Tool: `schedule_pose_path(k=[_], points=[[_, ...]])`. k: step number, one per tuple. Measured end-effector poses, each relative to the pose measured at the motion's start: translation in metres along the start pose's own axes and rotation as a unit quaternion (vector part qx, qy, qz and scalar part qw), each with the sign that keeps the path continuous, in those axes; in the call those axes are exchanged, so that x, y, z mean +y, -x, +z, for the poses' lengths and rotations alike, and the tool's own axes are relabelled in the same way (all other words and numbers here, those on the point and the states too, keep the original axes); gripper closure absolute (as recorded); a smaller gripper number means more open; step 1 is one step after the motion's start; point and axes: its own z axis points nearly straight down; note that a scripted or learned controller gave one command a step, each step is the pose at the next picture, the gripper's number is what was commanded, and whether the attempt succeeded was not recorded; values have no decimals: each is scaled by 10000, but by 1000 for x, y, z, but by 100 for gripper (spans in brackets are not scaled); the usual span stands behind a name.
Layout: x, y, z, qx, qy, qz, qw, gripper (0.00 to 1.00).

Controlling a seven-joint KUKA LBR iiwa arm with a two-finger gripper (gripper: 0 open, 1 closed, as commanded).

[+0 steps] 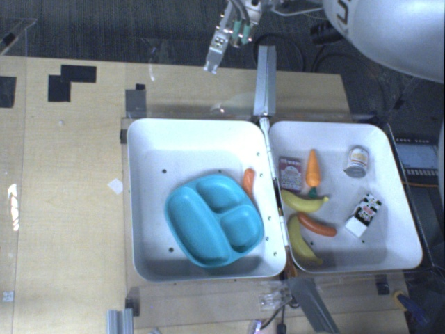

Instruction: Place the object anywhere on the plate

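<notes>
Carrot (pixel 248 182) lying in left bin (pixel 149 152), just beside blue plate (pixel 213 219), off its right edge. Hand (pixel 215 51) up high above tabletop (pixel 69 186), past bins' far edge; spread or pressed together, cannot tell.

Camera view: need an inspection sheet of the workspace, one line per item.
Surface: tan bench bearing left bin and right bin, side by side.
Job's things: blue plate in left bin; orange item beside its right rim, off the plate.
Clutter: right bin holds carrot, two bananas, sausage, can, red packet, black-and-white carton.
Grippers: gripper raised behind the bins; jaws unclear.
Cables: wires near wrist.
Surroundings: dark floor.
</notes>
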Motion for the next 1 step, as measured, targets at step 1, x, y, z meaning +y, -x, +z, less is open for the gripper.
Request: schedule_pose_path(k=[1], points=[[-25, 0, -1, -5, 8, -2284, 9736, 100]])
